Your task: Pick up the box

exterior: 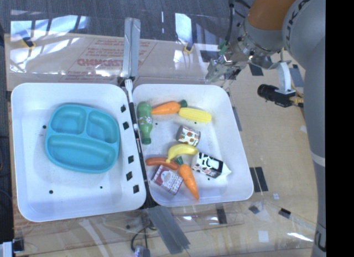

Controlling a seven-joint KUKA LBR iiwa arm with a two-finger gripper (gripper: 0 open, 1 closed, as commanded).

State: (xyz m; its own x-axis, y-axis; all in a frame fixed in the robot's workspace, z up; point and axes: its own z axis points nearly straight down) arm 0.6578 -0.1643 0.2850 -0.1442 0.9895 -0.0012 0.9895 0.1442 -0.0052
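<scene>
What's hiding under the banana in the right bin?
The banana lies partly over a red sausage and touches the carrot by its green top. The white bin floor lies below. Whatever sits directly beneath the banana is covered from view.

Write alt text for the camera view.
A grey arm's gripper hangs above the right bin's far rim, away from the red box lying among toy food near its front. The left bin holds a blue divided plate.
</scene>
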